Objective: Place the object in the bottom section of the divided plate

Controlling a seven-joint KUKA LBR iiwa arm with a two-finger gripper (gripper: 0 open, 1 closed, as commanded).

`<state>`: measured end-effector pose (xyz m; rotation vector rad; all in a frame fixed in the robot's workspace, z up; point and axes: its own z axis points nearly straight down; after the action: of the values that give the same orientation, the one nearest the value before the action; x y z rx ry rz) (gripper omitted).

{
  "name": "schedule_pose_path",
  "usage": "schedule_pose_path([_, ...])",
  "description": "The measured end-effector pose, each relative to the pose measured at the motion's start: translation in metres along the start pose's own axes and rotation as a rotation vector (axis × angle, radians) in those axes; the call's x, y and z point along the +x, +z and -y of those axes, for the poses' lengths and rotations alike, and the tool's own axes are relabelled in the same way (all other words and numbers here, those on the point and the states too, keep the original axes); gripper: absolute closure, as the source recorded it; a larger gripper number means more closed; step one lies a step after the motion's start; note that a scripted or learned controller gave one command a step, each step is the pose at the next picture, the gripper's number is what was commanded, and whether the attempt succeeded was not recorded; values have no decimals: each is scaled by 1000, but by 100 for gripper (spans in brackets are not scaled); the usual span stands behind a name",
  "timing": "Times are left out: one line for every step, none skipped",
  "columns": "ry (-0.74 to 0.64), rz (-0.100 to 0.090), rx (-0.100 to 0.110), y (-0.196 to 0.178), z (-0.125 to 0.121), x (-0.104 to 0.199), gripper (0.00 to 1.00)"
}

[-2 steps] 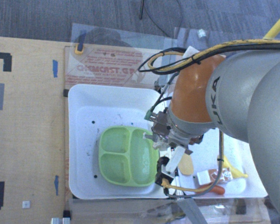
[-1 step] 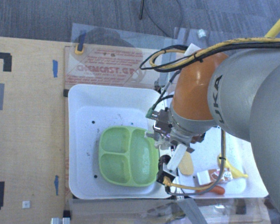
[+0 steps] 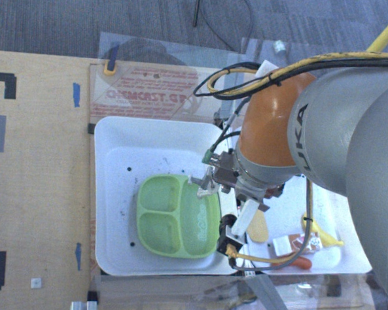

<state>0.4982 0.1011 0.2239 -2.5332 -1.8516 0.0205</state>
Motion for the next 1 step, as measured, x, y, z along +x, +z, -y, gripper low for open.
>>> schedule_pose_path([3, 3, 3, -7, -2, -1, 100])
